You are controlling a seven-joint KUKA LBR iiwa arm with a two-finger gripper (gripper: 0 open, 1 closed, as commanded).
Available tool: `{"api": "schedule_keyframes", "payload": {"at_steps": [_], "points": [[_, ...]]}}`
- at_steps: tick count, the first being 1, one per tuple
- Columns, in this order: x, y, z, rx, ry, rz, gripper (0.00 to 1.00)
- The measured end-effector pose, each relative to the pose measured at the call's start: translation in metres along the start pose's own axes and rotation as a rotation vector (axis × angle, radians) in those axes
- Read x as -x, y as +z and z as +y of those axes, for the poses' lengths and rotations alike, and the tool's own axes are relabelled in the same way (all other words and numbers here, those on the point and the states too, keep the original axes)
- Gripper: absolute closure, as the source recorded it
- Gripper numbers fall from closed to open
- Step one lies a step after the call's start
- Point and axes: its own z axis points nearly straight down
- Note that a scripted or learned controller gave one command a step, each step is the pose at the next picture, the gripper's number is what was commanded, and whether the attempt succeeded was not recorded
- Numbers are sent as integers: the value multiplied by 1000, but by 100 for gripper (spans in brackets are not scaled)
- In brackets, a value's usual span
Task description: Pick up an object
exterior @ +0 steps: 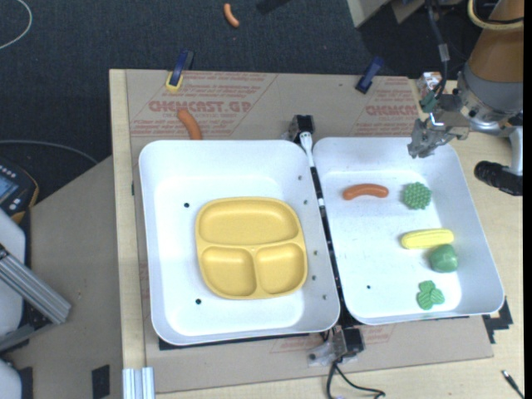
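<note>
Across the tabletop [125,223], well to the left of the hand [424,144], sits the left white bin [166,248]; it holds a yellow divided tray [249,246] lying flat in its middle. Directly beneath the hand and stretching toward the viewer is the right white bin [374,264], the two bins touching along their shared edge. The hand hangs over the far right corner of that right bin, at the end of the grey arm [495,81] that comes in from the right; whether it is clenched or released cannot be told, and nothing shows between its tips.

All the loose objects lie in the right bin, apart from the hand. Left of and nearer than the hand lies an orange sausage [366,192]. Just below the hand is a green spiky ball [416,196]. Further toward the viewer lies a yellow corn cob [427,238], with a green rounded piece [444,259] just beside it. Nearest the viewer is a small green leafy piece [429,295].

Far to the hand's left, outside the bins, another orange sausage [190,124] rests on the tabletop.
</note>
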Motion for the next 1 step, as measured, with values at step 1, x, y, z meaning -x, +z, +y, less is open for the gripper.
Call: {"api": "schedule_keyframes", "payload": {"at_steps": [1], "points": [[-55,-6,-21,1,-3,2,100]]}}
